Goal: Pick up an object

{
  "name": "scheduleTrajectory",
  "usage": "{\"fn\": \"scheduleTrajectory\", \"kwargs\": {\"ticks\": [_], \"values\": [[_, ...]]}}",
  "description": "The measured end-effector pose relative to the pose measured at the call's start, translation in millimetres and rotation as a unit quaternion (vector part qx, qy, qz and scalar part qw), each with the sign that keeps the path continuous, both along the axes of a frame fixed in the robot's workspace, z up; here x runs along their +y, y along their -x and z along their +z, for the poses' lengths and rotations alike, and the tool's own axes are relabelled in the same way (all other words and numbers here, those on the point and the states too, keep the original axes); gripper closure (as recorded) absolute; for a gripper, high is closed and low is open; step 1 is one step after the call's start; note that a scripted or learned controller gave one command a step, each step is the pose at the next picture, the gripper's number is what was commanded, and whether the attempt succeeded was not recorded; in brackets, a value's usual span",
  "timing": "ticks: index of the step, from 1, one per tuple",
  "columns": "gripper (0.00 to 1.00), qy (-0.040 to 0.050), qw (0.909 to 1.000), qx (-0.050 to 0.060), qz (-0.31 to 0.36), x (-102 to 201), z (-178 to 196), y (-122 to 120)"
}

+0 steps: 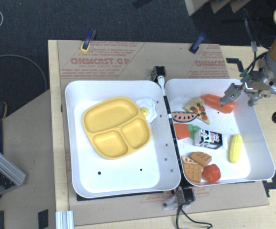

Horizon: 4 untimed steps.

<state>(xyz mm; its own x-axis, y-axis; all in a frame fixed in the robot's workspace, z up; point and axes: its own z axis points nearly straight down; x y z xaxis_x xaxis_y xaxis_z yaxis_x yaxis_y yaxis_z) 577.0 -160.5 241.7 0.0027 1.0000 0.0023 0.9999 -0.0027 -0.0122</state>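
My gripper (242,96) hangs over the back right corner of the right bin (252,123). Its two fingers stand apart, open, with nothing between them. Its left finger (231,94) is just above and right of an orange carrot (218,102). Also in this bin are a pizza slice (196,107), a watermelon slice (182,116), a red block with a green top (184,130), a black-and-white carton (208,138), a yellow corn cob (235,148), waffles (194,165) and a red tomato (212,173).
The left bin (80,166) holds a yellow divided plate (116,127) and a white fried egg (146,108) at its back right. A raised divider (169,128) runs between the bins. Cables and the arm's wrist (271,75) crowd the right edge.
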Motion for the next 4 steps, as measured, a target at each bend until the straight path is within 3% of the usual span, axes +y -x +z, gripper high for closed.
{"fn": "scheduleTrajectory", "kwargs": {"ticks": [1, 4], "values": [[0.00, 0.0012, 1.0000, -0.006, 0.001, 0, 7, -2], [0.00, 0.0000, 1.0000, -0.003, 0.001, 12, -152, -3]]}}
